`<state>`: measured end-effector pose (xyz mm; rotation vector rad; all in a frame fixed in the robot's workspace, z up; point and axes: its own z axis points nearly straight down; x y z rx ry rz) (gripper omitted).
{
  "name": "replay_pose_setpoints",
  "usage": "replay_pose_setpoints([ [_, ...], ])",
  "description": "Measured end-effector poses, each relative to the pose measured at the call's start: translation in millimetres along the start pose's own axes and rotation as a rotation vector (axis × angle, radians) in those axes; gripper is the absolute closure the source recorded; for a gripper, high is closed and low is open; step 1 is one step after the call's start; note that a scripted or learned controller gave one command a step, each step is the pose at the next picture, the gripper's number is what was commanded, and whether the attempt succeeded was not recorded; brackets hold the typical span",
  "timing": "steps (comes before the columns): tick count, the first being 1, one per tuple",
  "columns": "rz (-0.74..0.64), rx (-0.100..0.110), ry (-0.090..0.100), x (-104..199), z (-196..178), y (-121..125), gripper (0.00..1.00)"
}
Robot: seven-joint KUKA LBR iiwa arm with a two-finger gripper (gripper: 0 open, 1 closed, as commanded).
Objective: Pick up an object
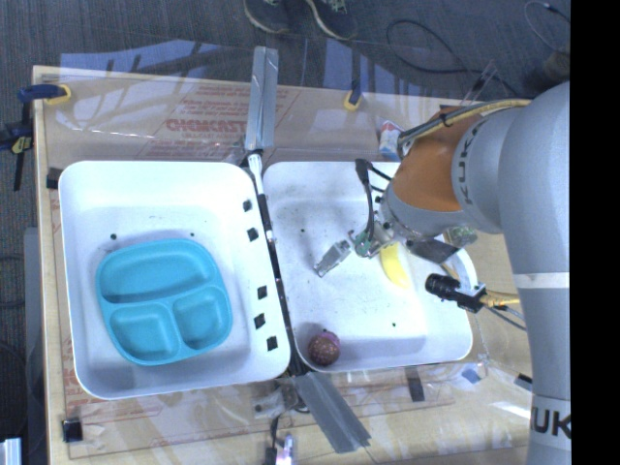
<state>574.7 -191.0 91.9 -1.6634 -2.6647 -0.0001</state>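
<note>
Tool (334,257) low over right bin (320,187)

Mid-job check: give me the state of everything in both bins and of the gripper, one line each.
blue tray: lying flat in the left bin, compartments up.
dark red ball: resting at the right bin's near edge, untouched.
yellow object: lying in the right bin, just beside the arm's wrist.
gripper: low over the right bin's floor, nothing visibly between its fingers.
right bin: sitting beside the left bin.

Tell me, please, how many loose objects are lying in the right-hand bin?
2 visible: a yellow object mid-bin, right beside the gripper, and a dark reddish round object at the near edge. The arm overhangs the bin, so more may be hidden.
</note>
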Motion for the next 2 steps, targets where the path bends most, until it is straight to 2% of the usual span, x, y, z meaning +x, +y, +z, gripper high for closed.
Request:
replay_pose_setpoints([
  [1,-0.019,0.001,-0.003,99.7,-18.0,-49.4,0.00],
  [2,-0.133,0.000,0.000,-10.2,0.2,43.9,0.00],
])
